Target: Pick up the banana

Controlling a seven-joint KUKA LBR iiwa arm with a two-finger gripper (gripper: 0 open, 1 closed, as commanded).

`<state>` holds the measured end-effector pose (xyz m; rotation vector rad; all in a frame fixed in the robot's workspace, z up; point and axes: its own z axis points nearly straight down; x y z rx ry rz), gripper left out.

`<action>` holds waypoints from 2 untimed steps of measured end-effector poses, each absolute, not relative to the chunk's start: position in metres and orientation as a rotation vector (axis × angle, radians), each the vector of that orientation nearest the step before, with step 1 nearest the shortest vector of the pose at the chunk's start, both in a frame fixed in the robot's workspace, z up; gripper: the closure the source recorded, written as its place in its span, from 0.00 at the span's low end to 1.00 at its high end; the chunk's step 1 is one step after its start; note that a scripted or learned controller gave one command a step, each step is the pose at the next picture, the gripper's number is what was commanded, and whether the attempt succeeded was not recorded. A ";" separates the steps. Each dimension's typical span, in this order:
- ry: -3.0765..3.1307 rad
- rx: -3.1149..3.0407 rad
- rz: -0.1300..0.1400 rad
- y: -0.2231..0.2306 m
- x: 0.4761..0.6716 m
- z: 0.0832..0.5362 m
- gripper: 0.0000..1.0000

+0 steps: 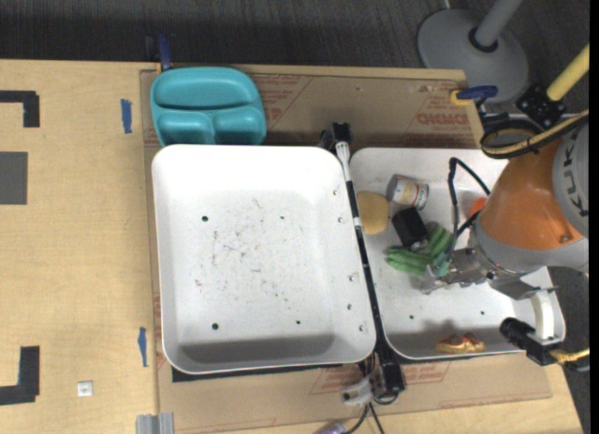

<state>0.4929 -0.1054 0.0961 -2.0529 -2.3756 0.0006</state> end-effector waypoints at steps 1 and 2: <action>-2.377 -2.056 -0.001 -0.106 0.494 0.106 1.00; -2.378 -2.059 -0.003 -0.106 0.494 0.116 1.00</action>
